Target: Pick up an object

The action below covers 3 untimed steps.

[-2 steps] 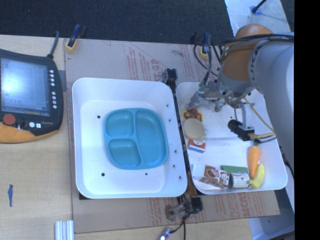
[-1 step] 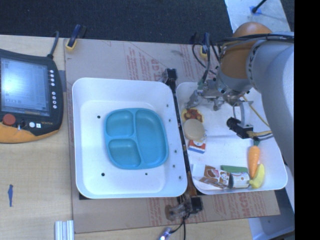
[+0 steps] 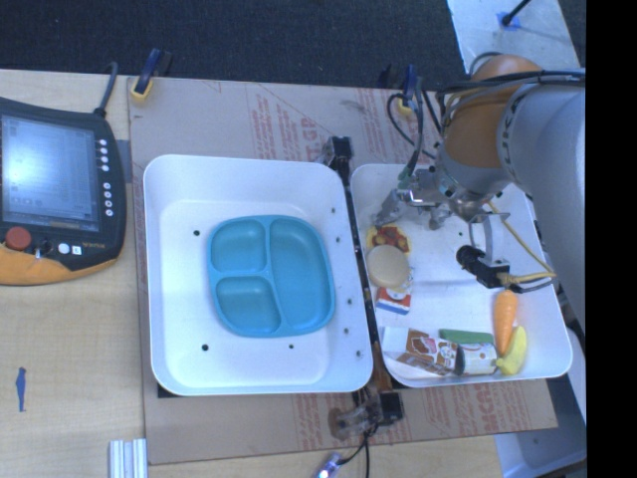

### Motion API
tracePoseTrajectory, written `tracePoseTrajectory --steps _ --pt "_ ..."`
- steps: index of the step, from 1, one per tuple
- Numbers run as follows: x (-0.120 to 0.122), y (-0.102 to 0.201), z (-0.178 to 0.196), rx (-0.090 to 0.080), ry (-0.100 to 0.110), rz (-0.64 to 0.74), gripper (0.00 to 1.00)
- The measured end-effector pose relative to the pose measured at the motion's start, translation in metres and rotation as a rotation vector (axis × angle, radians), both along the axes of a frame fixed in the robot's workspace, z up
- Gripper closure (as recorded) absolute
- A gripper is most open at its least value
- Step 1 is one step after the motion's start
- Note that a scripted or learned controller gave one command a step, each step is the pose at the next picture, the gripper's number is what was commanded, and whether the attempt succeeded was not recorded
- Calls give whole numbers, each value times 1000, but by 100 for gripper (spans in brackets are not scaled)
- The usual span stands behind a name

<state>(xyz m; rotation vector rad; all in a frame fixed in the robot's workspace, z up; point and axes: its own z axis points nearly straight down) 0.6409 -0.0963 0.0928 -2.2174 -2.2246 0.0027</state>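
- My tool [image 3: 413,205] hung over the far left part of the shallow white bin on the right [image 3: 443,302].
- I could not tell if my tool was apart or together.
- I could not see any thing held in it.
- My big grey arm [image 3: 542,137] with its orange band [image 3: 478,127] came in from the right side and covered the far right corner of that bin.
- All the things I could pick up lay in the right bin.
- A small red and yellow thing [image 3: 388,237] lay just below my tool, near the bin's left wall.
- A round tan thing like a bun [image 3: 388,265] was touching it on the near side.
- A small white box with red and blue on it [image 3: 395,303] lay just below the bun.
- A flat packet with a brown picture [image 3: 426,350] lay near the bin's front edge.
- A short green stick [image 3: 466,337] and a small pale tube on its side [image 3: 476,358] lay just beside the packet.
- An orange toy carrot [image 3: 506,317] stood on end near the right wall, and a yellow toy banana [image 3: 515,355] lay just beside its lower tip.
- The shallow white bin on the left [image 3: 179,267] held a light blue plastic plate with three parts [image 3: 271,275], flat in the middle.
- Both bins sat on a brown cardboard sheet [image 3: 259,118] on the pale wooden worktop [image 3: 70,366].
- A grey control pad with a screen and an orange bottom edge [image 3: 55,192] lay on the worktop, well apart from the bins, on the left.
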Motion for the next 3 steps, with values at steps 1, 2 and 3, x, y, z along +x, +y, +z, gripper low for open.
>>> tracePoseTrajectory --steps 1,2,3 --pt "-14 3 -1 0 3 -1 0" --pt "-25 -5 -1 0 4 1 0" --pt "-43 2 -1 0 3 -1 0"
